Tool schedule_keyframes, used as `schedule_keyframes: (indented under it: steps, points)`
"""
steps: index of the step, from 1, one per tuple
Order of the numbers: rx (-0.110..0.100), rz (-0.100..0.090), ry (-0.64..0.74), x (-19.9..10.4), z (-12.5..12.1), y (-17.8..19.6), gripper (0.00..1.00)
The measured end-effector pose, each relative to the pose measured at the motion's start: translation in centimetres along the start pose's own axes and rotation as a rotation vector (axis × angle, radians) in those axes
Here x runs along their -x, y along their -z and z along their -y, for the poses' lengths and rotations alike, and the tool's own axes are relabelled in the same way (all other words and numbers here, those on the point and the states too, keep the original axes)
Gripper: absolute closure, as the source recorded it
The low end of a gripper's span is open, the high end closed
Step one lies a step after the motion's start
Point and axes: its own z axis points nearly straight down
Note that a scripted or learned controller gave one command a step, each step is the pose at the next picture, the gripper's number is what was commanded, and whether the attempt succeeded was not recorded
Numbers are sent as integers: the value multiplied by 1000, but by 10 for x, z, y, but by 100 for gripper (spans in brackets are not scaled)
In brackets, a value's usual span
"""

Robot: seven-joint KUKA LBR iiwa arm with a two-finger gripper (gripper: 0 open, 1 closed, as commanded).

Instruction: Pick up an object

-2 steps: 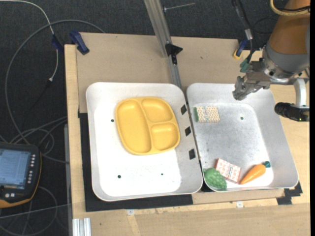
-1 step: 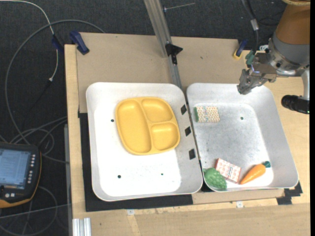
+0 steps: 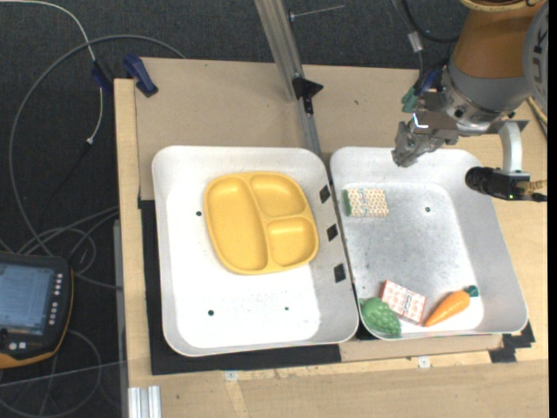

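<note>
My gripper (image 3: 406, 153) hangs over the far edge of the right bin (image 3: 487, 233), with nothing visible between its fingers. Below and left of it, a small patterned packet with a green end (image 3: 365, 202) lies near the bin's far left corner. At the bin's near edge sit a green leafy toy (image 3: 380, 316), a red-and-white patterned box (image 3: 404, 302) and an orange carrot (image 3: 449, 306), close together. The left bin (image 3: 183, 259) holds a yellow divided plate (image 3: 259, 221).
A slanted metal pole (image 3: 283, 42) rises behind the gap between the bins. A black cylindrical fitting (image 3: 492, 181) sticks out at the right bin's right side. Cables and a tablet (image 3: 30, 299) lie on the floor at left.
</note>
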Motion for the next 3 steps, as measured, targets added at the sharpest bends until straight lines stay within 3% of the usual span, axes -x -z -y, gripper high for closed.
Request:
schedule_keyframes:
  steps: [3]
  points:
    - [0, 0, 1, -157, -20, -51, 100]
